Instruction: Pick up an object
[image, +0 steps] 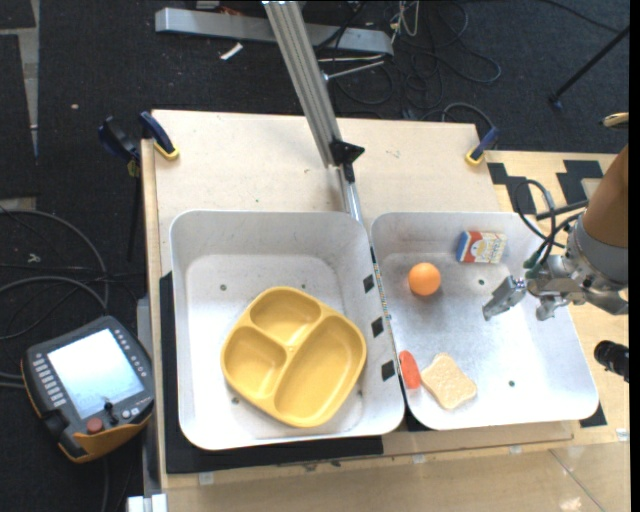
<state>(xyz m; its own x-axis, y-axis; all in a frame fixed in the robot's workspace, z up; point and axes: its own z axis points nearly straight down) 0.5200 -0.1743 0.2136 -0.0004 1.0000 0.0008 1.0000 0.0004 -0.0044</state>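
Bread lies nearest the front edge of the right bin, with a small red piece just beside it against the wall shared with the left bin. A yellow divided plate sits in that left bin. Farther back in the right bin is an orange ball, and behind it a small carton near the far wall. The end effector hangs over the bin's right half, its fingers spread and pinching nothing. The ball is probably the easiest target: it lies to the left of the end effector, slightly farther back, with bare bin floor between them and open room all around it. Being round, it has no long axis to line up with.
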